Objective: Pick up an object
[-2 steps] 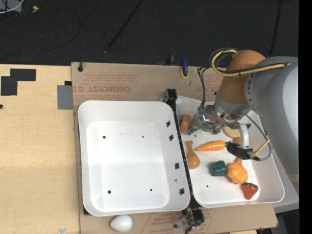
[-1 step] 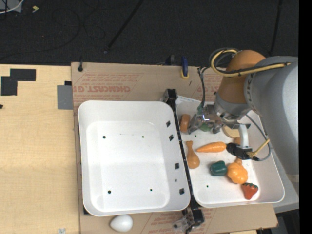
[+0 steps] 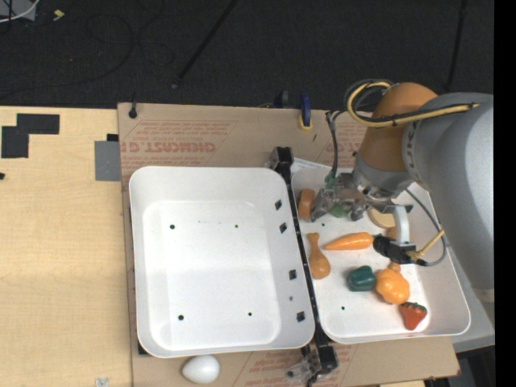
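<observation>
My gripper point(image 3: 333, 205) hangs low over the far left part of the right bin point(image 3: 448, 327), under the grey wrist with its orange band. An orange rounded piece point(image 3: 305, 204) lies just left of it, near the divider. A carrot point(image 3: 348, 241) lies just in front of the gripper. Farther forward are a tan squash-shaped piece point(image 3: 318, 260), a green pepper point(image 3: 361, 278), an orange pepper point(image 3: 392, 285) and a red strawberry point(image 3: 413, 315). Nothing shows between the gripper's tips from this angle.
The left bin point(image 3: 143, 216) stands beside the right one, split from it by a black clip rail point(image 3: 294, 240). A white egg point(image 3: 201, 368) lies on the cardboard in front of the left bin. A pale ring-like piece point(image 3: 385, 216) sits right of the gripper, and cables run down to it.
</observation>
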`<state>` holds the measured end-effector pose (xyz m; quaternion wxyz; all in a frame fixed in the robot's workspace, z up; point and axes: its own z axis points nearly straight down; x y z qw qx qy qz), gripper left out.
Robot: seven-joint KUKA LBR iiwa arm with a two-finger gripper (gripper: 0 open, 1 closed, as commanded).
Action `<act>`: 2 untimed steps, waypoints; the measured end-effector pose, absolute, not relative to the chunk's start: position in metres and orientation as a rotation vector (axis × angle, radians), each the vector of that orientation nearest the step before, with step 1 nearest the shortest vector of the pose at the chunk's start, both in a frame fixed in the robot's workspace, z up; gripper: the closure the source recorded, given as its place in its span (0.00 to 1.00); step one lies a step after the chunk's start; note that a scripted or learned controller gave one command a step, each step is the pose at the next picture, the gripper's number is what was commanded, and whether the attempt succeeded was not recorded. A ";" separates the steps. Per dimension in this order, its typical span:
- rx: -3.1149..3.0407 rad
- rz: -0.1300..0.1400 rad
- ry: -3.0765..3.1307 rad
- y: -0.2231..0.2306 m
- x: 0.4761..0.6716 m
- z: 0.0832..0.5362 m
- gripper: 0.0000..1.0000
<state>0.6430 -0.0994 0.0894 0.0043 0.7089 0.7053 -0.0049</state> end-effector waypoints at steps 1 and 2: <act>2.227 -0.007 2.223 -0.093 0.608 0.087 0.00; 2.228 -0.007 2.224 -0.104 0.549 0.087 0.00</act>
